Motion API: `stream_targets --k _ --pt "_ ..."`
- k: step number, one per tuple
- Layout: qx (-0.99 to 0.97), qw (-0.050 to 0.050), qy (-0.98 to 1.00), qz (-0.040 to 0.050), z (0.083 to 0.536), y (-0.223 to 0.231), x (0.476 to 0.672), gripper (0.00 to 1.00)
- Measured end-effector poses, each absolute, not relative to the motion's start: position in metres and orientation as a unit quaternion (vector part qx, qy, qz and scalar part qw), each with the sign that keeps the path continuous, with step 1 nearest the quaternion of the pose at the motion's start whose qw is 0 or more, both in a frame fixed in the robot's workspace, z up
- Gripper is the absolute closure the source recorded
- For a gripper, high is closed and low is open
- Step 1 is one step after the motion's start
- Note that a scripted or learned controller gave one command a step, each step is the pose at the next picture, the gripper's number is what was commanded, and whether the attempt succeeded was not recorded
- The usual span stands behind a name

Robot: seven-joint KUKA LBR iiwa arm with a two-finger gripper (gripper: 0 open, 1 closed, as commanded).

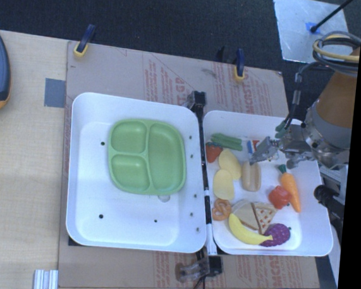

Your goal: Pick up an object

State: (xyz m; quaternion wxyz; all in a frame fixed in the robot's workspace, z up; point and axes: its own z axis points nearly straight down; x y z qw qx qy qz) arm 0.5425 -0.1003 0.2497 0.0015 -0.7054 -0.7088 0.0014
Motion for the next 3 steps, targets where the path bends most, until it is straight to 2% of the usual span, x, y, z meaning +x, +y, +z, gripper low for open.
stream_targets --k 1,2,3 --pt "-0.705 0.002 -0.709 0.0028 0.159 -0.098 0.569 0.00" --pt "-0.707 -0.003 -0.707 -0.0004 0.157 -0.159 0.642 0.00" --pt "-0.706 0.004 -0.708 0.0033 0.088 -0.144 0.607 0.00"
